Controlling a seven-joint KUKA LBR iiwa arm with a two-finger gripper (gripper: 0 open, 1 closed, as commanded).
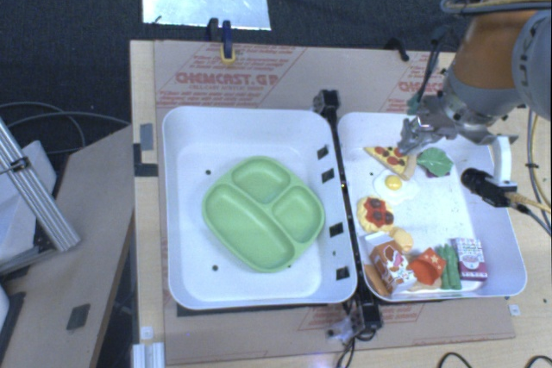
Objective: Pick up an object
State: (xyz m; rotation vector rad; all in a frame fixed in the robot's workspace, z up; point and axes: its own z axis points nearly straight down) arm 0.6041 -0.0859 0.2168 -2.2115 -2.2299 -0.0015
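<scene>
My gripper [413, 140] hangs low over the back of the right bin [509, 247], at the end of the grey and orange arm [496, 47]. Just below and left of it lies a pizza slice [389, 157], touching or nearly touching the tip. A green lettuce leaf [435, 161] lies just to its right. A fried egg [394, 184] and a round red-topped piece [376, 212] sit nearer the bin's middle left. Whether anything is held is hidden by the wrist.
Several toy foods crowd the right bin's front: a small carton [390, 265], a red pepper [427, 268], a green piece [450, 263] and a pink box [470, 258]. A green divided plate [263, 214] sits in the left bin [185, 185]. A black fitting [485, 185] juts in at right.
</scene>
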